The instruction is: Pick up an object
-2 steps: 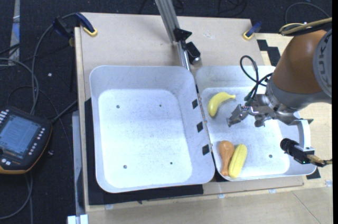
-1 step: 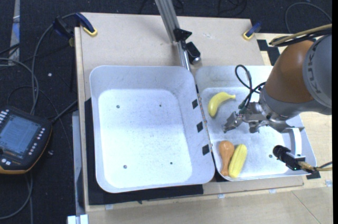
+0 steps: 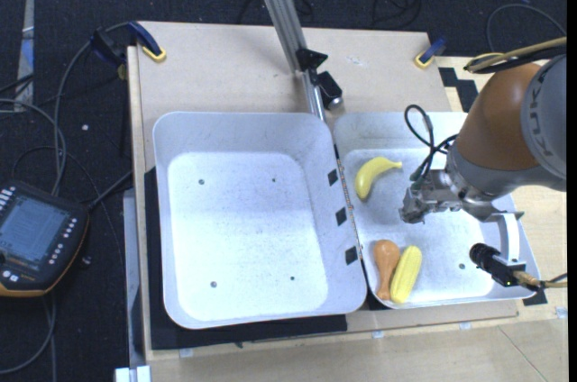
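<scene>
Camera view: gripper [image 3: 413,211] hangs low in the right bin [image 3: 451,286], fingers' state cannot tell. Banana [image 3: 372,173] lies near, at its 10 o'clock, long axis 8-to-2 o'clock, tip toward 2. Corn [image 3: 405,272] and orange drumstick-shaped piece [image 3: 386,266] lie at 6 o'clock, touching, near upright.

Open floor across the left bin [image 3: 243,227]; right bin [image 3: 451,277] crowded by banana [image 3: 374,174], corn cob [image 3: 405,273], orange drumstick-shaped piece [image 3: 386,267] near the divider.
</scene>
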`<state>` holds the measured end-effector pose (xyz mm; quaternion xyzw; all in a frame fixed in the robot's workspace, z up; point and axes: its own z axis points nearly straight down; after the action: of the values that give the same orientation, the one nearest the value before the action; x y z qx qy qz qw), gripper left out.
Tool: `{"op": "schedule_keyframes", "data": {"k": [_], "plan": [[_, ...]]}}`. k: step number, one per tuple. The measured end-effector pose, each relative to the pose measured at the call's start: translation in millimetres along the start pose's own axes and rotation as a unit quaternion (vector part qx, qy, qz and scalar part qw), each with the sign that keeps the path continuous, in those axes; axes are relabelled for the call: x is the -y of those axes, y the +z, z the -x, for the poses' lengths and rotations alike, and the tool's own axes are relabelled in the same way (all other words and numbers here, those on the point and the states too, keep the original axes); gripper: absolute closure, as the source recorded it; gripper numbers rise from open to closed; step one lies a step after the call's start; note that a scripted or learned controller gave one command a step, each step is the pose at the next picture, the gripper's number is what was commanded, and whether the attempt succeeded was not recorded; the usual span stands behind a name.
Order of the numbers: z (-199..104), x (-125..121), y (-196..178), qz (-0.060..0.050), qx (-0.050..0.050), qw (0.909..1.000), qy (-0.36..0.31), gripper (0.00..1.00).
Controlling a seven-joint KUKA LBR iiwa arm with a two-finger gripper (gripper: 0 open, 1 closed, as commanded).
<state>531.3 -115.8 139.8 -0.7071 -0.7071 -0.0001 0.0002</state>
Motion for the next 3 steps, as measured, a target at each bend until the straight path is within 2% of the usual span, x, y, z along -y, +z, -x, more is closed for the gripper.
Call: {"op": "schedule_keyframes", "data": {"k": [2,3], "plan": [[-7.2,-2.2,-109.9,0.002,0.000,1.0000,0.000,1.00],[-54.0,-18.4,-99.7,0.000,0.000,1.0000,-0.002,1.00]]}}
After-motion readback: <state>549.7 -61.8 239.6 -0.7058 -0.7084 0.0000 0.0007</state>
